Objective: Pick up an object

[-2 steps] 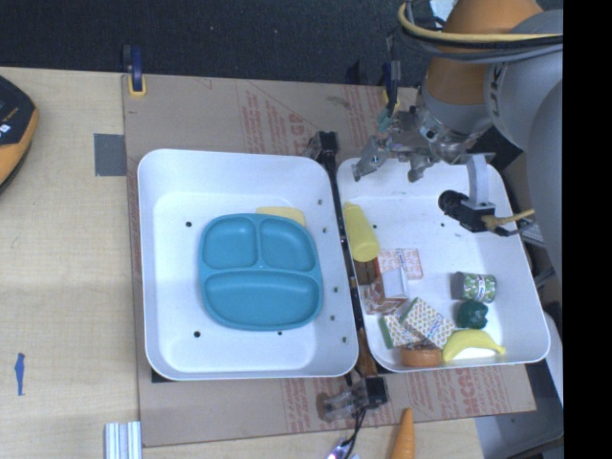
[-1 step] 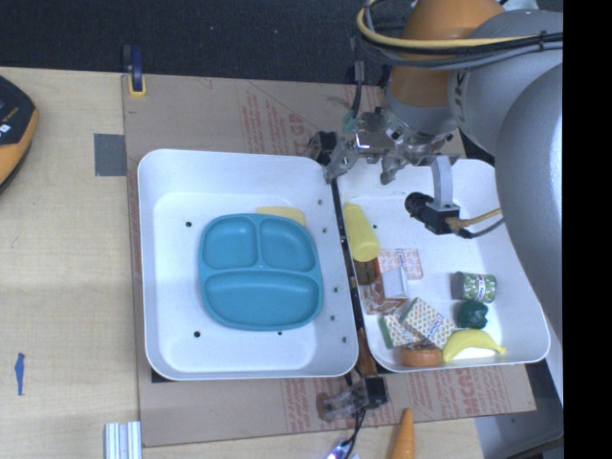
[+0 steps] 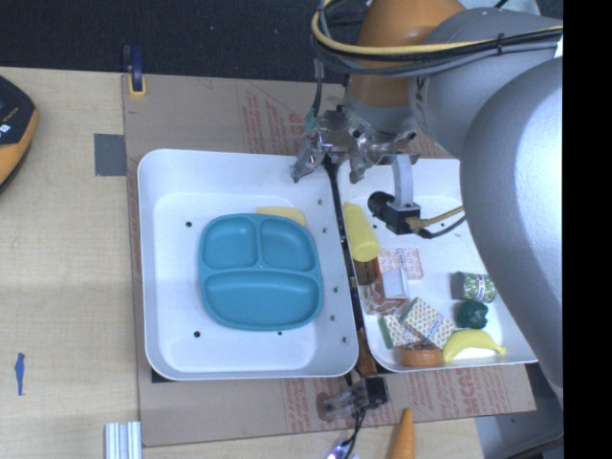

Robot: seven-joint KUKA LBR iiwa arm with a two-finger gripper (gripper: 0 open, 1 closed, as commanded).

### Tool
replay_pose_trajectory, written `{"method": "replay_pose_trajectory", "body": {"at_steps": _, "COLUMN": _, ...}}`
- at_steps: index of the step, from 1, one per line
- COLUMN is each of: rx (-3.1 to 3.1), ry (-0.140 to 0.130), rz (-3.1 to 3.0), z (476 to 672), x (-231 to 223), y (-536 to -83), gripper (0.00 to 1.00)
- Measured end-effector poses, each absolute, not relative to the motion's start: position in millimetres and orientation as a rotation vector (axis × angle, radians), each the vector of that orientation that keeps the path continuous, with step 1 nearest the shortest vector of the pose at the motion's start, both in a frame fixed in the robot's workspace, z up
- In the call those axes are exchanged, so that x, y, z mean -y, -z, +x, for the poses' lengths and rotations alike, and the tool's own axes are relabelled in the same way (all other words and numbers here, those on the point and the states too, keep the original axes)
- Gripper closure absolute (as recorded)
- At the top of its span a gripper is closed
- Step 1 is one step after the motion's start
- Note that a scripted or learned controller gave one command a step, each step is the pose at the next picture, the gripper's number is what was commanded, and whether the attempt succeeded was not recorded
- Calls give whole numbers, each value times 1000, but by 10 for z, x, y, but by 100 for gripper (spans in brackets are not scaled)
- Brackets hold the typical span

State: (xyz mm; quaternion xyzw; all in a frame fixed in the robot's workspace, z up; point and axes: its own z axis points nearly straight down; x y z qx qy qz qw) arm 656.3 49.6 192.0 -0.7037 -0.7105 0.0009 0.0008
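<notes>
Over the seam between the two bins, near their far edge, you see the gripper (image 3: 333,163) hanging with its fingers spread apart and nothing between them. Left bin (image 3: 163,256): a blue divided plate (image 3: 260,272) lies at its middle, with a pale yellow piece (image 3: 279,215) peeking out at the plate's far edge. Right bin (image 3: 435,175): a yellow cylinder (image 3: 360,232) lies beside the left wall, small packets (image 3: 394,273) behind it, a banana (image 3: 470,345) and an orange piece (image 3: 419,357) at the near edge, a dark green item (image 3: 470,314) close by. Both bins sit on brown cardboard (image 3: 229,113) over the light wooden bench (image 3: 57,285). Beyond the bench's far edge, the background is dark.
</notes>
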Motion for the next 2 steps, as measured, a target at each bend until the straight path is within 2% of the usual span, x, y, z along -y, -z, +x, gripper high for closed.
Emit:
{"method": "replay_pose_trajectory", "body": {"at_steps": 1, "rx": 2217, "ry": -8, "rz": -2229, "z": 6558, "x": 560, "y": -1923, "gripper": 0}}
{"method": "replay_pose_trajectory", "body": {"at_steps": 2, "rx": 2225, "ry": -10, "rz": -2208, "z": 5991, "x": -13, "y": -1914, "gripper": 0}}
